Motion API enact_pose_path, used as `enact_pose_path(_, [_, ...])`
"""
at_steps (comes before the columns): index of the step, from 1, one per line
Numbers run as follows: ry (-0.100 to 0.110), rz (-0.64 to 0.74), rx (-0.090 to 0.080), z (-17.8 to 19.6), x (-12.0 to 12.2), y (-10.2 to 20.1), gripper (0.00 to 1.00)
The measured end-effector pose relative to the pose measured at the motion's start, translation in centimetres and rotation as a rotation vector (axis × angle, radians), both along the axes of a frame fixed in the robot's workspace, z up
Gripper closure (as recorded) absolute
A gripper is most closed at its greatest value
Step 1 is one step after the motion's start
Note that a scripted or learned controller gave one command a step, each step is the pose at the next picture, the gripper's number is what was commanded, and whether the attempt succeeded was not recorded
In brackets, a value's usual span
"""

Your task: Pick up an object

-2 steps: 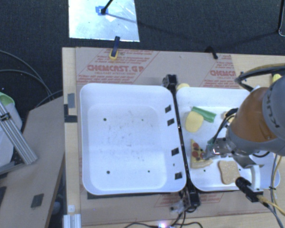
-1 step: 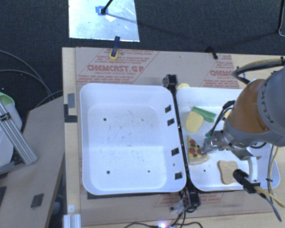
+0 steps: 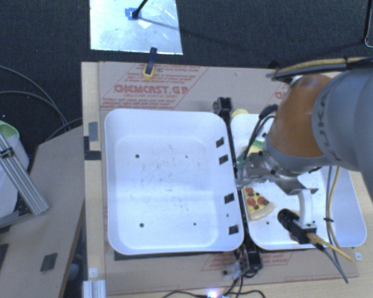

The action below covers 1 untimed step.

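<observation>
Toy pizza slice with red pepperoni (image 3: 257, 203) lies just below the grey arm's wrist (image 3: 280, 166) — right white bin (image 3: 348, 228); jaws hidden, state unclear.

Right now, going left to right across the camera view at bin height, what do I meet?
Aluminium frame post → grey tape patch on the board → left white bin → black clips on the bins' shared edge → toy pizza slice → right white bin.

Two white bins (image 3: 168, 185) (one pizza slice (image 3: 257, 202))
</observation>
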<state>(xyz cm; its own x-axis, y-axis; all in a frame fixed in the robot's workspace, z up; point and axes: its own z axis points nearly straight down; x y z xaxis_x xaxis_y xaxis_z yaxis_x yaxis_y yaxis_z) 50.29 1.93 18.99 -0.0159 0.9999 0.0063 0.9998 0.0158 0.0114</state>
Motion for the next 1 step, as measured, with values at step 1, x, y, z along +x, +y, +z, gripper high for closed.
enact_pose_path(1, [-0.009, -0.004, 0.001, 20.14, -1.47, 6.10, 1.00])
